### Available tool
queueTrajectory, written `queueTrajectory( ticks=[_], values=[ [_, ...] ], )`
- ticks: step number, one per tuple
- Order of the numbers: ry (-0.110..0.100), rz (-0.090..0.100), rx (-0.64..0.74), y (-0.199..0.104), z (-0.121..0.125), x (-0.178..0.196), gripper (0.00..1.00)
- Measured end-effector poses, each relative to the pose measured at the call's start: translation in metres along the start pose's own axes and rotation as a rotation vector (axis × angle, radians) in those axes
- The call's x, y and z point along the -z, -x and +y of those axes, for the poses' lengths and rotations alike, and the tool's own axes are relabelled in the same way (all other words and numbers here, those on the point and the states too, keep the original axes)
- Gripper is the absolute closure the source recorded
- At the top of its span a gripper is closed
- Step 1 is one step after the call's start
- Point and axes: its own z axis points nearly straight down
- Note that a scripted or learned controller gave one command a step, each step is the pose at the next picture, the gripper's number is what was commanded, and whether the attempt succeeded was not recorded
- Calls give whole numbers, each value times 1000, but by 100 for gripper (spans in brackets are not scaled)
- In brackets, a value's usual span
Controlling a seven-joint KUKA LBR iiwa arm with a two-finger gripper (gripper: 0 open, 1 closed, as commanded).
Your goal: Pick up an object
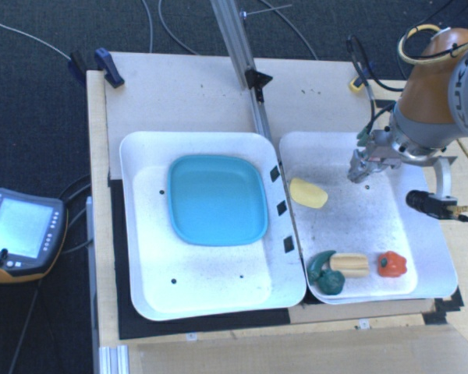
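The jaws [364, 170] are poised low over the right bin [421, 232]; whether they are apart cannot be told. Nothing is seen gripped. The yellow object [308, 194] lies just left of them, apparently the nearest target.

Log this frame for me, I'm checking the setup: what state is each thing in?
Hand: low over the right bin, nothing visibly held.
Yellow piece: lying loose on the right bin floor, near its left wall.
Green piece: lying at the near edge, touching the tan block.
Tan block: lying flat.
Red piece: resting by itself near the tan block.
Blue plate: flat in the left bin.
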Motion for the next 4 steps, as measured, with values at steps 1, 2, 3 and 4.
queueTrajectory(
  ticks=[1, 2, 3, 4],
  values=[
    [2, 0, 0, 5, 1, 63, 100],
    [-5, 1, 0, 5, 1, 51, 100],
    [-3, 2, 3, -38, 0, 59, 100],
    [-4, 2, 4, -83, -1, 58, 100]
  ],
)
